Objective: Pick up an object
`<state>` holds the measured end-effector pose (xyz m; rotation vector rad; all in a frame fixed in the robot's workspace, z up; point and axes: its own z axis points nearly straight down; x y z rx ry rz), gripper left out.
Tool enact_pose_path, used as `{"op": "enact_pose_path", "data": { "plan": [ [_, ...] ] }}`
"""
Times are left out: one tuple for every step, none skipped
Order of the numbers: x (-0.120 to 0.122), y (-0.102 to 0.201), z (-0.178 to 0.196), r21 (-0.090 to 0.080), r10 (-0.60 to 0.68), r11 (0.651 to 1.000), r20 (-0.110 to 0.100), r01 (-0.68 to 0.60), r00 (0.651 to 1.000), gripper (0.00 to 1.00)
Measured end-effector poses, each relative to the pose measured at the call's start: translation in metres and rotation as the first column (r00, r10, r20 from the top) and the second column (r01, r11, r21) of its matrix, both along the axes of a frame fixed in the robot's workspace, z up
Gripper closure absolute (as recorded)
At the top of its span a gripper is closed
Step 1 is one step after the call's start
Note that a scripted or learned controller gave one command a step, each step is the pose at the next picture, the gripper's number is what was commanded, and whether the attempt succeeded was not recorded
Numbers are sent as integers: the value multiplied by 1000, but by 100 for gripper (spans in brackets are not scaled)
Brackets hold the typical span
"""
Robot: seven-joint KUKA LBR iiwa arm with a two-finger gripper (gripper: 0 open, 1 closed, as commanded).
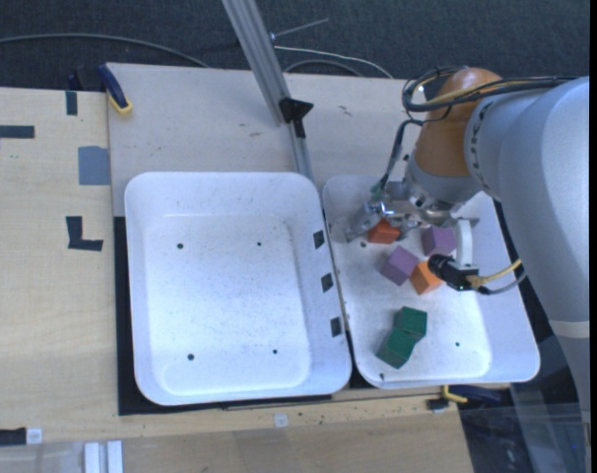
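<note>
Camera view: gripper (380,217) sits low in the right bin (496,363) over an orange block (384,232), maybe touching; can't tell its grip state.

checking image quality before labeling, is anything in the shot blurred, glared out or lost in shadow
Camera view: lighting is even and soft, with no hard glare on the white bins. The green block and purple block read clearly. The gripper area is soft and cluttered, so its state is hard to read; the orange block beneath it is partly hidden. The arm looms large and slightly blurred.
</note>
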<state>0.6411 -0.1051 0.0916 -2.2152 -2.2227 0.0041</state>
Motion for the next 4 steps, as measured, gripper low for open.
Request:
{"op": "enact_pose_path", "data": {
  "plan": [
    [16, -20, 0, -1, -2, 1000, 4, 2, 1000, 0],
    [19, -24, 0, 0, -1, 1000, 4, 1, 1000, 0],
    [18, -23, 10, 0, 1, 1000, 2, -1, 1000, 100],
    [-37, 65, 105, 3, 5, 1000, 8, -5, 1000, 100]
  ]
}}
